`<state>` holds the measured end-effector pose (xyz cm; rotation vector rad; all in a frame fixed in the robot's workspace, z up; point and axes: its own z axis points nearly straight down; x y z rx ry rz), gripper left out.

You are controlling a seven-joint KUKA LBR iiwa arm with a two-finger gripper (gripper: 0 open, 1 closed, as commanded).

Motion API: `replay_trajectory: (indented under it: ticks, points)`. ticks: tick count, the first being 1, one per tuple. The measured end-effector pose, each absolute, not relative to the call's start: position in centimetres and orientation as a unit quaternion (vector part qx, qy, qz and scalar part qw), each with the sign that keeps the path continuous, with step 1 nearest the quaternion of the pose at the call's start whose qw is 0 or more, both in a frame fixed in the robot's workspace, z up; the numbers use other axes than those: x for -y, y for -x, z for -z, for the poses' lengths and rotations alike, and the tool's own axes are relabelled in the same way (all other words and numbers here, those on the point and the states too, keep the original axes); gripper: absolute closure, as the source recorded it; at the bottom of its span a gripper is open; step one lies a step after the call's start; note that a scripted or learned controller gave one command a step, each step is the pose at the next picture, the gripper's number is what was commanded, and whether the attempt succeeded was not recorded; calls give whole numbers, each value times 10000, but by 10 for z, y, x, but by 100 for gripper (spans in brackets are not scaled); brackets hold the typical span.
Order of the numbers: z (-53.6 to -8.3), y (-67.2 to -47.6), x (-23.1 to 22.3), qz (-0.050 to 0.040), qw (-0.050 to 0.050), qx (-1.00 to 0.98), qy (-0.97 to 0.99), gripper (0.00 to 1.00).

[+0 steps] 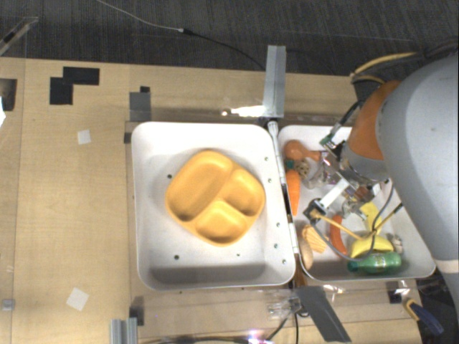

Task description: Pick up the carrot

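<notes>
Carrot (293,190) lies lengthwise along right bin's (423,264) left wall, tip toward camera; gripper (326,201) state unclear.

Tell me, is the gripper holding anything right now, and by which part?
Cannot be told: the gripper sits low in the right bin, beside the carrot, with nothing visibly between its fingers.

Orange carrot (292,189), lengthwise along the right bin's left wall
</notes>
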<state>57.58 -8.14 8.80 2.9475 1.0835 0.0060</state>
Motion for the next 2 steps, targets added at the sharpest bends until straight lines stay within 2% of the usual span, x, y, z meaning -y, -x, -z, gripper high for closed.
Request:
replay_trajectory:
  ticks: [1,2]
  points:
    - [-87,-592,88,-25,2,-1044,-9945,0]
    - [-100,-595,86,-53,5,-1105,-9939,100]
